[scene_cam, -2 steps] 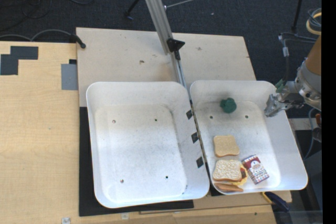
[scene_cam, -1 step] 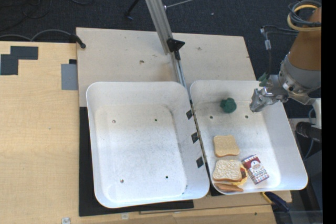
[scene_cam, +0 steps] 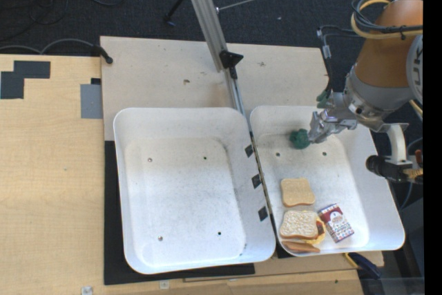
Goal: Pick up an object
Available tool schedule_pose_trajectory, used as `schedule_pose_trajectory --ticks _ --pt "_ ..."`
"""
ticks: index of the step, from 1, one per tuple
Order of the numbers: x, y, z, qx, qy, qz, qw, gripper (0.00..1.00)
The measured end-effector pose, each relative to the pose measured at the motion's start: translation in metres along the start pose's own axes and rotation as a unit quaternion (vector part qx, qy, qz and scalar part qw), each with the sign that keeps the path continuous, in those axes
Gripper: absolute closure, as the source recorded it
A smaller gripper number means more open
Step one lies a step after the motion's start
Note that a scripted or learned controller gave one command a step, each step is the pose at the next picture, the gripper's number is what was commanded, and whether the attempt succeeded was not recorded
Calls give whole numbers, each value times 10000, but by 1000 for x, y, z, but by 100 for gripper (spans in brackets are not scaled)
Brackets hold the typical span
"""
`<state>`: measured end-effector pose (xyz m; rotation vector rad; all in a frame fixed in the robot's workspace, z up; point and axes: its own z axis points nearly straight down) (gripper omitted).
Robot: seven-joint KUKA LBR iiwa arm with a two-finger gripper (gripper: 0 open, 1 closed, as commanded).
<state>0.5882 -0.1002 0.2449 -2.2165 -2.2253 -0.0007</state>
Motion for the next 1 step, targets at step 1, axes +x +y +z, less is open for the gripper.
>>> schedule_pose_trajectory --ticks 1 --pt "44 12 9 7 3 3 10000 100"
